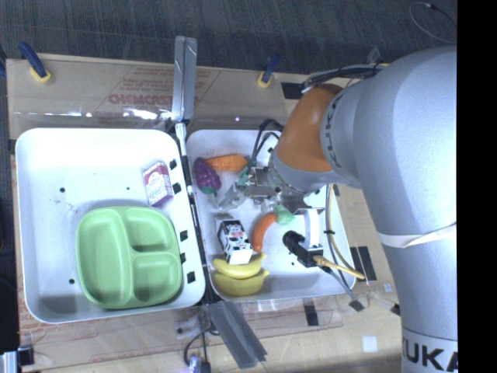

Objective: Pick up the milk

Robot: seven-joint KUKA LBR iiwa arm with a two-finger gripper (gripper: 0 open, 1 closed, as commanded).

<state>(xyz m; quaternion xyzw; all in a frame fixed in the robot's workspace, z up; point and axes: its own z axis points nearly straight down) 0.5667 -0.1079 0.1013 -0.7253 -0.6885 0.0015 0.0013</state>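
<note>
Camera view gives me 2 white bins. From my seat, the milk carton (234,237) stands in the right bin (334,282) toward 6 o'clock, touching the bananas (239,274) just below it. My gripper (250,186) hangs at the bin's 12 o'clock, beside a purple vegetable (206,176) and an orange carrot (227,162); whether it is clenched I cannot tell. A green tray (128,256) and a red carton (158,183) sit in the left bin (39,208).
</note>
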